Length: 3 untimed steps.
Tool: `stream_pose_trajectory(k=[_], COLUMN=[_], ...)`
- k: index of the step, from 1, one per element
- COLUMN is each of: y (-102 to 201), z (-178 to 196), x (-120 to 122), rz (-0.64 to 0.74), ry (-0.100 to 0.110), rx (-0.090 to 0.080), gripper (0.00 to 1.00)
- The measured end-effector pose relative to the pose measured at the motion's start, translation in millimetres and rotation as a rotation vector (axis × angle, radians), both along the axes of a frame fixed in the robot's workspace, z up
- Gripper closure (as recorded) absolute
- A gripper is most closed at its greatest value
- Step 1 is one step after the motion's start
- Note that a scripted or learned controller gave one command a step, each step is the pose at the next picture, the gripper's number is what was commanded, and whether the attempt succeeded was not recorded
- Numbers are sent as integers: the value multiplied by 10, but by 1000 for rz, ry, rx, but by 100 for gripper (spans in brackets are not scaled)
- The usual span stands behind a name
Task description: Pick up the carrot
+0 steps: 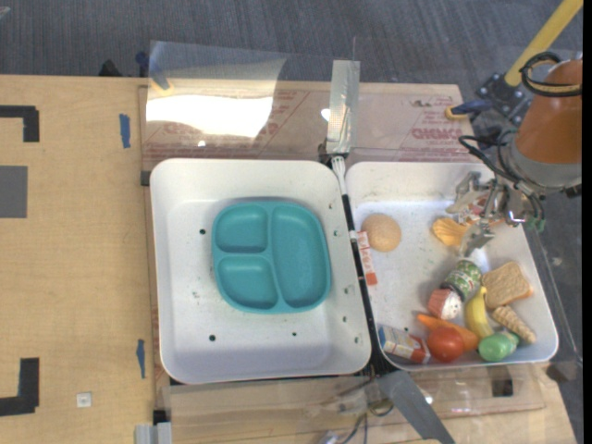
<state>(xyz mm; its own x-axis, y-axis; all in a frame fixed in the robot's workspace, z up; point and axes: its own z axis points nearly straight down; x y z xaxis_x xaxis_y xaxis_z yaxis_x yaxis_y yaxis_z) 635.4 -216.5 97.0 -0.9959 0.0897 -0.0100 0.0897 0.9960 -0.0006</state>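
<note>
The carrot (427, 322) is a small orange stick lying near the front of the right bin (407, 192), partly tucked under a red tomato (446, 342) and a tipped can (460, 280). My gripper (487, 218) hangs over the bin's far right part, well behind the carrot and apart from it. It looks open with nothing held. Just to its left lies a yellow-orange wedge (450, 231).
Packed around the carrot are a banana (476, 313), a brown cracker (507, 285), a cone (513, 323), a green lime (497, 346) and a small tube (402, 344). A tan egg-shaped roll (381, 232) lies at the bin's left. The left bin (176, 202) holds a teal divided plate (271, 255).
</note>
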Motion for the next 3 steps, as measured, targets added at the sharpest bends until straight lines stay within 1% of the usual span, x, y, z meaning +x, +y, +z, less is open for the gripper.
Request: stream_pose_trajectory(k=[1,2,3], y=[547,1105,1367], z=[-89,250,887], x=[-65,-528,-1133], rz=[-485,-714,-951], ry=[3,6,7], rx=[6,8,8], gripper=[0,0,0])
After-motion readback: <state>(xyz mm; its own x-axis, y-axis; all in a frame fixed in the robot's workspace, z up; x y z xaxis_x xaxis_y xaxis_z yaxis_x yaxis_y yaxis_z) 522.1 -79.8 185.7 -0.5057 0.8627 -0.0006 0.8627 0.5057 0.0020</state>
